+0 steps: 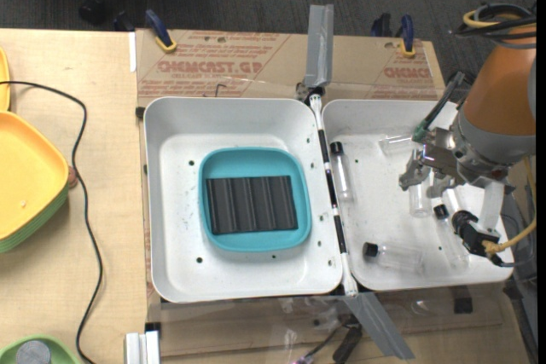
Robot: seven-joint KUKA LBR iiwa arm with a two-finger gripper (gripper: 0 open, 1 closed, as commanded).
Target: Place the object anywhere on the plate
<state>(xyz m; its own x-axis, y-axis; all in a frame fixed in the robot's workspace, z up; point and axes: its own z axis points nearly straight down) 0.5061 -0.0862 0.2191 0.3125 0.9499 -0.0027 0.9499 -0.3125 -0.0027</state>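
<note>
A teal plate with a dark ridged centre lies in the middle of the left bin. The right bin holds clear plastic vials with black caps. One vial lies along the bin's left wall, another lies near the front, and a clear piece lies near the back. My gripper hangs low over the right side of the right bin, above a faint clear item. Whether it holds that item is unclear.
Brown cardboard with blue clamps stands behind both bins. A divider strip runs between the bins. A yellow dish and a black cable lie on the wooden table at left. Cables hang off the wrist.
</note>
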